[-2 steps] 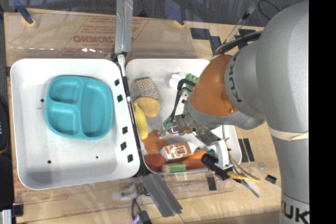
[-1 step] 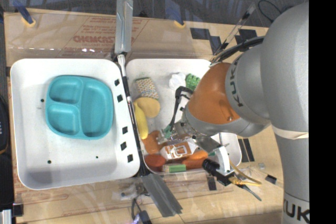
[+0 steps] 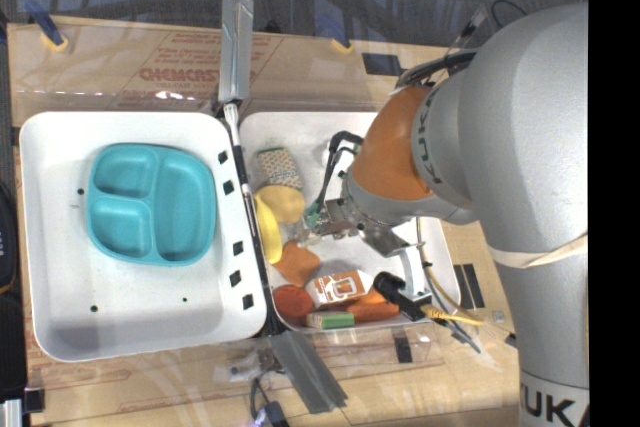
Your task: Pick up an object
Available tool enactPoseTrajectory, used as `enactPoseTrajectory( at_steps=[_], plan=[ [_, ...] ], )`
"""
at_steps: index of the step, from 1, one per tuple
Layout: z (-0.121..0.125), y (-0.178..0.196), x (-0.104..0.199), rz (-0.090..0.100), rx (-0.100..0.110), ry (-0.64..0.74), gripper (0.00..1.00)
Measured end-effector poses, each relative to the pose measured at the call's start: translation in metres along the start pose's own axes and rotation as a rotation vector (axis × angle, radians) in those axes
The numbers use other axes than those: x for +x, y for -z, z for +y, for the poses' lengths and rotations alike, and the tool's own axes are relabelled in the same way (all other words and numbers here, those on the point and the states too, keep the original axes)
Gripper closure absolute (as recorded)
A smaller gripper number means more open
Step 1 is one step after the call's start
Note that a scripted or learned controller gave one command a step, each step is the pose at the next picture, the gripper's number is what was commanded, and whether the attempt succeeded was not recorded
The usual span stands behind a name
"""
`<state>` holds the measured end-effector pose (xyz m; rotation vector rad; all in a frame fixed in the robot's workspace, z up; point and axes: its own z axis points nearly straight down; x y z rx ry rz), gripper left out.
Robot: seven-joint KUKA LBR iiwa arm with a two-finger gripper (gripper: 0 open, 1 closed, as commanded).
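I read the gripper (image 3: 322,221) as low in the right bin (image 3: 300,127), at centre frame, over the pile along the bin's left wall; whether its jaws are wide or closed I cannot tell, and I see nothing held. Just left of it lie a banana (image 3: 268,227) and an orange piece (image 3: 298,262), with a carton (image 3: 338,287) below. The tray (image 3: 152,203) sits in the left bin (image 3: 50,245). I judge this the descent to grasp; next calls for closing squarely on one item.
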<state>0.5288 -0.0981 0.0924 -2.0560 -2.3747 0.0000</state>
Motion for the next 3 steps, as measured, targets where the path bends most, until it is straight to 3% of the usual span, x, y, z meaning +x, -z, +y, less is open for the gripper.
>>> enactPoseTrajectory(
  at_steps=[1, 2, 3],
  plan=[
    [0.067, 0.0, -0.009, 0.001, 0.001, 0.089, 0.0],
    [-0.014, 0.017, 0.001, 0.001, 0.003, 0.084, 0.0],
    [-0.021, 0.0, -0.014, 0.002, 0.003, -0.194, 0.0]
  ],
)
